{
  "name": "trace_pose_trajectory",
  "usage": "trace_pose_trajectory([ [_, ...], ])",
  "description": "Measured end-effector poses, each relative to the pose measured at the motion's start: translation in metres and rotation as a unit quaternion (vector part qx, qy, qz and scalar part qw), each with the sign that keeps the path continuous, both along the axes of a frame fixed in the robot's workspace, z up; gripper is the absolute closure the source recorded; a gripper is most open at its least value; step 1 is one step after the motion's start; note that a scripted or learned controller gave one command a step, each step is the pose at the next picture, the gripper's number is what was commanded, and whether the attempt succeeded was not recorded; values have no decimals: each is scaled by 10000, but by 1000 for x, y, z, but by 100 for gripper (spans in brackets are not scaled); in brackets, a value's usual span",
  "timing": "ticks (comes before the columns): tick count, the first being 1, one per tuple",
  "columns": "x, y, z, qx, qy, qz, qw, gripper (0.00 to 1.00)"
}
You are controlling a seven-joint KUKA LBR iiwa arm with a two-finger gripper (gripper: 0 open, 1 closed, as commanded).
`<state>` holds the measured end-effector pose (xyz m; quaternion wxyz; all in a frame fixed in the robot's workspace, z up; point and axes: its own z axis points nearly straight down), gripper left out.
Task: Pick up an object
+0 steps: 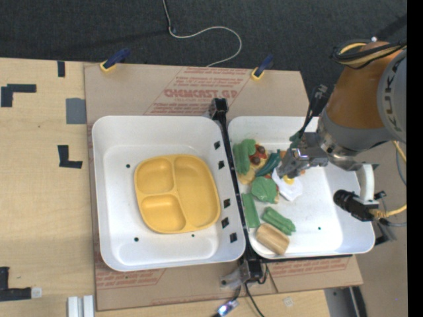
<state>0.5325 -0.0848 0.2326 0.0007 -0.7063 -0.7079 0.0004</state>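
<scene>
Yellow plastic makes the divided plate (pixel 176 193), which lies flat in the middle of the left bin (pixel 109 144); I take this plate as the landmark. To the right of the plate, past the black clips on the shared rim, is the right bin (pixel 344 240), and the small toys are collected at the side of it nearest to the plate. Closest to the plate are several green pieces: a green toy (pixel 244 152) at the far end, a leafy green piece (pixel 264 189) level with the plate's middle, and a green pod (pixel 279 220) toward the near side. Just below the pod lies a tan block (pixel 272 238). Further right from the plate, the claw (pixel 291 167) is low over the toys beside a white piece (pixel 289 190). Whether the claw is released or clenched I cannot tell. Both bins rest on a cardboard sheet (pixel 198 91) on the surface.
</scene>
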Motion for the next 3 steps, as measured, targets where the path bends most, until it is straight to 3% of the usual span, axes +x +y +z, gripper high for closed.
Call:
trace_pose_trajectory([
  [1, 1, 4, -18, -4, 12, -7, 10000, 100],
  [2, 0, 4, 1, -1, -5, -5, 10000, 100],
  [3, -6, -6, -4, -6, 4, -10, 10000, 100],
])
